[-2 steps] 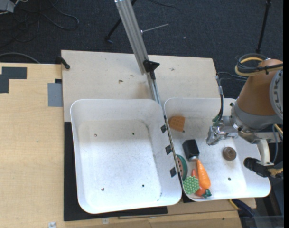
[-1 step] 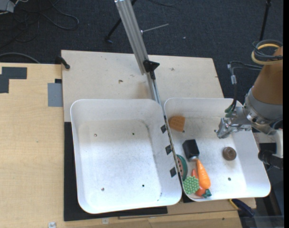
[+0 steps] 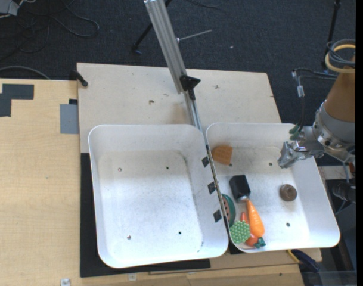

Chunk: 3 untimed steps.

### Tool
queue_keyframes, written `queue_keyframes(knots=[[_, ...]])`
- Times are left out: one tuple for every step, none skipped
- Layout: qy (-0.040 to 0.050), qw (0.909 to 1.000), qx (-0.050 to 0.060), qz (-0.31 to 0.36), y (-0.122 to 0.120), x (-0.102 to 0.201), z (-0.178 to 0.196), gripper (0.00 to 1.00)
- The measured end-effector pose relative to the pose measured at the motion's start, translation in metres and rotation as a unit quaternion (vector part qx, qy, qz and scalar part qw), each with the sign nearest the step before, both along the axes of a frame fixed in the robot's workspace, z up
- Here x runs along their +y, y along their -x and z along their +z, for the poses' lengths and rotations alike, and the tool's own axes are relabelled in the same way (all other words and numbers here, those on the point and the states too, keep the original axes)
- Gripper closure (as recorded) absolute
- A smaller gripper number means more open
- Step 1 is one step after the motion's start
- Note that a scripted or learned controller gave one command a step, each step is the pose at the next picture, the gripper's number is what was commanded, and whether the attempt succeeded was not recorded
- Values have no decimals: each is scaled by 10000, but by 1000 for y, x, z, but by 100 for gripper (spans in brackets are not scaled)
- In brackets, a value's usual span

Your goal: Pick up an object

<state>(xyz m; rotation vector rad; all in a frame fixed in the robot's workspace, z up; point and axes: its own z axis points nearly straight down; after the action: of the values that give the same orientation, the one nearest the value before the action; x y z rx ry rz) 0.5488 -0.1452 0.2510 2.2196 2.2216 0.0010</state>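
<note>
Gripper [image 3: 288, 155] at 3 o'clock edge of right bin [image 3: 324, 231]; finger spread: cannot tell, nothing visibly between them. Brown puck [image 3: 288, 191] just below at 6 o'clock. Black block [image 3: 239, 186], carrot [image 3: 254, 219], orange chunk [image 3: 222, 154] toward 9 o'clock.

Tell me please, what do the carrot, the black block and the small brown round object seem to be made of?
The carrot: probably plastic, since its orange is smooth and bright. The black block: perhaps plastic or foam, with a matte, boxy surface; the look leaves it open. The small brown round object: dull brown, maybe wood or plastic; too small to tell.
</note>
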Motion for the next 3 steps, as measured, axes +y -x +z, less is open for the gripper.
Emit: queue_keyframes(knots=[[-17, 10000, 27, 18, 1, 59, -11, 100], [-17, 10000, 29, 18, 15, 112, -6, 100], [-13, 10000, 33, 14, 24, 155, -6, 100]])
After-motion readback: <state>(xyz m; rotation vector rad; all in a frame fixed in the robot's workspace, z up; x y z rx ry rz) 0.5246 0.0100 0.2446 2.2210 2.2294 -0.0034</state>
